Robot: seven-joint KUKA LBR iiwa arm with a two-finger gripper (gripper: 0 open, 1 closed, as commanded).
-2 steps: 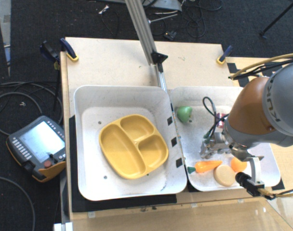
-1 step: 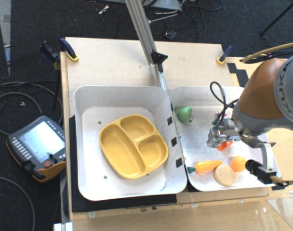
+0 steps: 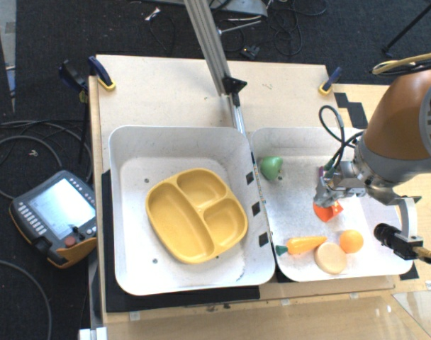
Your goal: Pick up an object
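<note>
In the right bin (image 3: 293, 144), the gripper (image 3: 329, 202) stood over a small orange-red toy (image 3: 327, 210), its fingers closed on it, near a carrot (image 3: 305, 244) and an orange (image 3: 351, 241).

A pale, speckled worktop (image 3: 173, 91) is seen from above, and two shallow white bins are carried on it side by side. The left bin (image 3: 130, 154) is set just beside the right bin (image 3: 300, 139), their inner walls touching. Yellow-tipped clamps (image 3: 102, 76) are fixed at the far corners.
</note>
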